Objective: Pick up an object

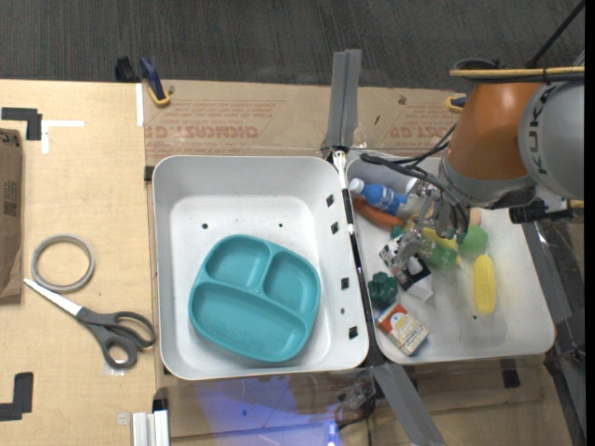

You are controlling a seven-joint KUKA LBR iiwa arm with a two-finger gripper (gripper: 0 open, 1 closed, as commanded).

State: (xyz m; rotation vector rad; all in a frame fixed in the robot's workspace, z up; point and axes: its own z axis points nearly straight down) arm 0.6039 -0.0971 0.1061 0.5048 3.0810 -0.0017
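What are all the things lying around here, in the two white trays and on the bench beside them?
Bins: 2, white, side by side on the bench.
Divided plate: 1, teal, in the left bin.
Toy corn: 1, yellow, right part of the right bin.
Small carton: 1, white with red and orange print, near front edge of the right bin.
Dark green piece: 1, right bin, near its left wall.
Bottle: 1, blue with white cap, back of the right bin.
Carrot-like piece: 1, orange, just in front of the bottle.
Green item: 1, beside the gripper.
Scissors: 1, grey handles, on the bench left of the bins.
Tape roll: 1, grey, above the scissors.
Arm: 1, grey and orange, over the right bin.
Gripper: 1, low among the right bin's items.
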